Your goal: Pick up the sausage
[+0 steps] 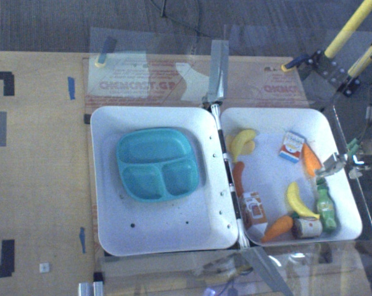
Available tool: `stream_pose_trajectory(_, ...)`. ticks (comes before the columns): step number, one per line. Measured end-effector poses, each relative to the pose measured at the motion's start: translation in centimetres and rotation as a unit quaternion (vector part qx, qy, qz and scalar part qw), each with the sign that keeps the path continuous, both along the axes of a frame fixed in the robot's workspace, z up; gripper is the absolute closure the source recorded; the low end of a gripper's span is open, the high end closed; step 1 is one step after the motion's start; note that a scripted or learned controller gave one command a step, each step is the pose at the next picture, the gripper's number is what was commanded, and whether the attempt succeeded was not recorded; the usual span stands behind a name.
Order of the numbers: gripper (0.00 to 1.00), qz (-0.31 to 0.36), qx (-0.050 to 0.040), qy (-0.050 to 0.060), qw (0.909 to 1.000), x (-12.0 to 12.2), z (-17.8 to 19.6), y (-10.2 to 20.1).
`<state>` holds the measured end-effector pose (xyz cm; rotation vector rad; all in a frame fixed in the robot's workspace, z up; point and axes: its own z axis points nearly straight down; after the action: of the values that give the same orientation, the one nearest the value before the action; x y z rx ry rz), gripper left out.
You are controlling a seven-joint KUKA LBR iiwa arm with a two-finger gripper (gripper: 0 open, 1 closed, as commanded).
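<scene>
The sausage [238, 177] is a slim reddish-brown stick lying lengthwise against the left wall of the right bin [269, 119]. Its upper end sits just below a yellow banana [242, 143]. Its lower end is beside a small brown carton [255, 207]. Nothing covers the sausage or grips it.
The right bin also holds a white and blue carton [292, 147], two orange carrots [310, 159] [278, 227], a second banana [298, 201], a green bottle [325, 207] and a can [307, 227]. A metal clip [340, 163] sits at its right rim. A teal divided plate [158, 164] lies in the left bin [148, 230].
</scene>
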<state>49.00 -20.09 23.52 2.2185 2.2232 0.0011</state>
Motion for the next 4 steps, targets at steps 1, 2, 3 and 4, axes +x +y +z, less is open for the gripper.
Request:
stream_pose_trajectory(1,0.0,0.072,0.0004,0.0,0.9974,-0.3,-12.7,4.4)
stream_pose_trajectory(2,0.0,0.002,-0.0006,-0.002,1.0,6.9,-14.6,8.1)
stream_pose_trajectory(3,0.0,-0.039,-0.001,-0.005,0.9992,5.3,-14.6,9.8)
stream_pose_trajectory(4,0.0,-0.052,-0.0006,-0.005,0.9987,4.5,-14.6,9.9)
